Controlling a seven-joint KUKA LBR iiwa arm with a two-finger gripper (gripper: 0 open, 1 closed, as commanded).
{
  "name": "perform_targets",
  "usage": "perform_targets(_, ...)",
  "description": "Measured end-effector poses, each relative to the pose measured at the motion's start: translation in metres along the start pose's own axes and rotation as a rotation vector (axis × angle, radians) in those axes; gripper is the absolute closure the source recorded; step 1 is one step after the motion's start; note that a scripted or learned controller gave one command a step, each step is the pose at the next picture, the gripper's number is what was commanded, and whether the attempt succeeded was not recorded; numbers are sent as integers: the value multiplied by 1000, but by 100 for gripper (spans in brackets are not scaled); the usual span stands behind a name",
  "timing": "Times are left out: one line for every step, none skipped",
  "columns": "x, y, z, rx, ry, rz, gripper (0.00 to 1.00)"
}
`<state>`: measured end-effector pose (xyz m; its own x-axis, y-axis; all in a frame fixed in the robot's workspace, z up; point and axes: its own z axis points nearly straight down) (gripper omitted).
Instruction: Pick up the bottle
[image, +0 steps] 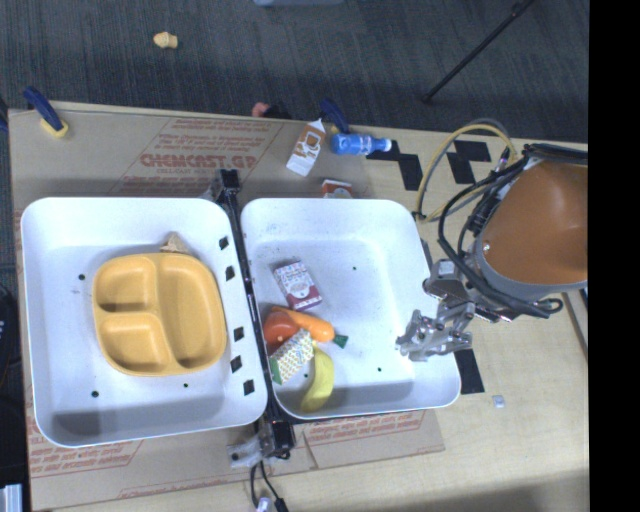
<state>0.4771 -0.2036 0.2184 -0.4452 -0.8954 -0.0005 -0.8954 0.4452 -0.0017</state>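
One small blue plastic bottle (358, 145) lies on the bench beyond two shallow white bins (400, 230). The right bin holds one banana (320, 379), one carrot (300, 324) and two small packets (297, 284); the metal two-finger gripper (432, 338) hovers at its right rim, grasping nothing.

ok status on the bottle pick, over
Gripper low over right edge of the right white bin, holding nothing. Small blue plastic bottle lying on the bench beyond that bin, untouched. Nothing on it; the bin's far wall lies between.

A divided tray (158, 311) sits in the left bin (40, 330); the right bin (370, 240) holds a carton (297, 284), carrot (298, 324) and banana (319, 379) — the bottle (358, 145) lies behind it on the table (520, 440), the gripper (432, 338) at its right rim.
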Motion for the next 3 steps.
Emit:
perform_targets(6,-2,15,-6,1,-202,100)
perform_targets(7,-2,15,-6,1,90,100)
perform_targets(6,-2,26,-7,2,-146,100)
